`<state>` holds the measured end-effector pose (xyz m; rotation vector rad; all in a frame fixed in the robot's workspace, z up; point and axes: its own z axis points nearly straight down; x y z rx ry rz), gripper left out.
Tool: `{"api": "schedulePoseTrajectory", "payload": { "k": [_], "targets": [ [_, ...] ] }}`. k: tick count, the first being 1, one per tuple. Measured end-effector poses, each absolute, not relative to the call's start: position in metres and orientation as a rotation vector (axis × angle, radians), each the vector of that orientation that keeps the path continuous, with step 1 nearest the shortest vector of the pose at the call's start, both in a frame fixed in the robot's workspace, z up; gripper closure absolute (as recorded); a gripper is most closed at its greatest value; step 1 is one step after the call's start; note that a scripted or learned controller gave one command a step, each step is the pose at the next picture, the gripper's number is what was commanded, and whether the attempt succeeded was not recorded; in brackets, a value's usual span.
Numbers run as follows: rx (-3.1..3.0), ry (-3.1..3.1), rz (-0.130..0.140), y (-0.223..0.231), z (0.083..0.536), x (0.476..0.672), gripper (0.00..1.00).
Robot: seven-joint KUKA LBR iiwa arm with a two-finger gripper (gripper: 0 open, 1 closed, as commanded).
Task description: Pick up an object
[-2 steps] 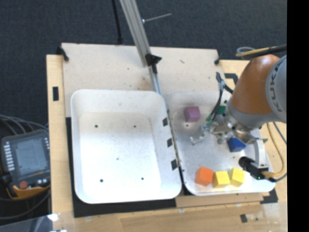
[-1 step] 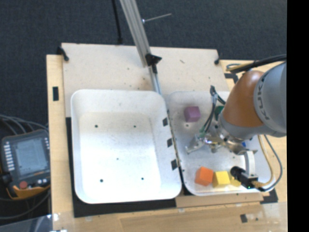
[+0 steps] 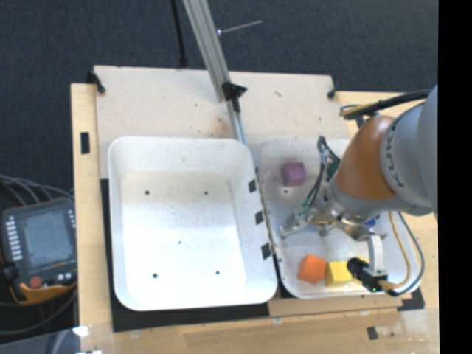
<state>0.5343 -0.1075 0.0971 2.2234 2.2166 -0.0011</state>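
The right bin [image 3: 274, 161] holds three small blocks. A purple cube [image 3: 293, 173] lies near its far side. An orange cube [image 3: 311, 268] and a yellow cube [image 3: 338, 273] sit side by side at its near edge. My gripper [image 3: 313, 220] hangs low over the middle of this bin, between the purple cube and the orange one, touching neither as far as I can see. The grey arm with its orange band [image 3: 366, 167] covers the bin's right part.
The left bin [image 3: 133, 161] stands beside the right one, with black clips [image 3: 262, 217] along the shared edge. A slanted metal pole [image 3: 210, 43] rises from the bench's far side. A teach pendant [image 3: 40, 243] lies off the bench at left.
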Motion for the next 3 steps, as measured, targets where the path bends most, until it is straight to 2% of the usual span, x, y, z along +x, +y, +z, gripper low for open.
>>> {"api": "schedulePoseTrajectory", "payload": {
  "k": [1, 2, 3],
  "targets": [
    [2.228, 2.207, 0.005, -0.108, 0.109, 0.536, 1.00],
    [2.217, 2.219, 0.005, -0.108, 0.152, 0.538, 1.00],
    [2.213, 2.218, 0.007, -0.113, 0.217, 0.542, 1.00]
  ]
}}
